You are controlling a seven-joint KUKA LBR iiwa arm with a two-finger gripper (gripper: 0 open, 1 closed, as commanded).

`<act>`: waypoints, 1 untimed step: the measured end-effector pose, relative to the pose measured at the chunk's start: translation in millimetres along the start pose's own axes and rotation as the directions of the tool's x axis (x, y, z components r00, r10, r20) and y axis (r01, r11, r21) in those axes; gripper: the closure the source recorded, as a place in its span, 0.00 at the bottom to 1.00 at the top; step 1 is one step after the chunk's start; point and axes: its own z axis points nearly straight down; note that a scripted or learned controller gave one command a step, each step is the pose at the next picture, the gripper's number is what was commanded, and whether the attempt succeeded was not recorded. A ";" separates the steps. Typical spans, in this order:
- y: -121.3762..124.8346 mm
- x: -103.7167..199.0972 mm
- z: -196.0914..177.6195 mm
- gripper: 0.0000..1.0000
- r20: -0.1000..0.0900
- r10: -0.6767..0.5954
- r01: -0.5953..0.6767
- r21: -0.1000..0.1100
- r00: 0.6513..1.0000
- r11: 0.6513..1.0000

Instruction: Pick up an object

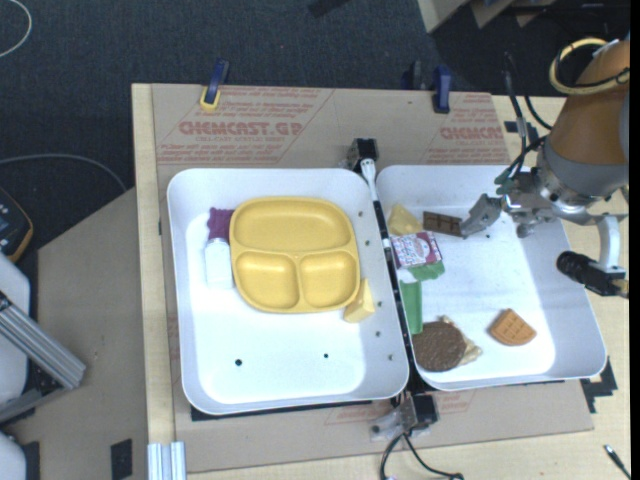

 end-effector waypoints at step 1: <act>1.6 -2.2 63.4 0.00 0.000 -0.001 0.001 0.001 1.000 1.000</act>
